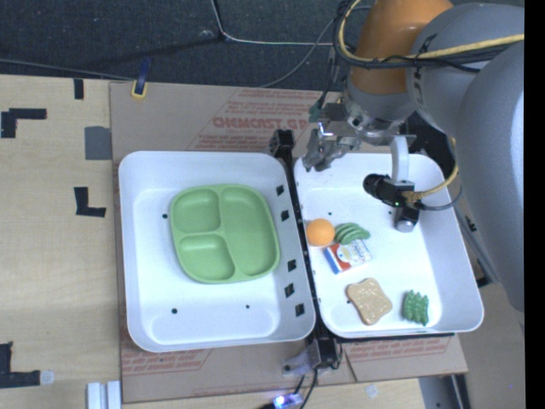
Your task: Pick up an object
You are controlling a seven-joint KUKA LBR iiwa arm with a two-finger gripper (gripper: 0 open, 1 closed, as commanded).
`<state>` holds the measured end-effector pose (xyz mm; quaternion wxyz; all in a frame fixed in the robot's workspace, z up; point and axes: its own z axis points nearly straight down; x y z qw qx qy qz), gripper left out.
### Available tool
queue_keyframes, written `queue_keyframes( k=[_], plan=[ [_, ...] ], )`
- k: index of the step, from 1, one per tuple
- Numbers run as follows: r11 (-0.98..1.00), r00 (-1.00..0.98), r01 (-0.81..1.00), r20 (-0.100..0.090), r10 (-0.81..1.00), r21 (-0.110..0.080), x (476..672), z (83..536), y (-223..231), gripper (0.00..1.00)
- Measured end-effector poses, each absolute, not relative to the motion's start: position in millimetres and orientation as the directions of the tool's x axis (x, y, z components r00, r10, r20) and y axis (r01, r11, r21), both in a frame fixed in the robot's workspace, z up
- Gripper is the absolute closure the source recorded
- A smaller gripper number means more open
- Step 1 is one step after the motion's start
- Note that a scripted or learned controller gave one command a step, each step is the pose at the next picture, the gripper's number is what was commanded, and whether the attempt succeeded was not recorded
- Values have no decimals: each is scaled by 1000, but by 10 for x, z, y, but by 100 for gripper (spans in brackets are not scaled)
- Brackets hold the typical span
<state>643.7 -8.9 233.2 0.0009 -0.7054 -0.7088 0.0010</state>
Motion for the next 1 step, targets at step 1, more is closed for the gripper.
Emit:
queue_keyframes(
  k=[1],
  plan=[
    [6, -6, 1000, 1, 1000, -2, 6499, 2247, 416, 100]
  ],
)
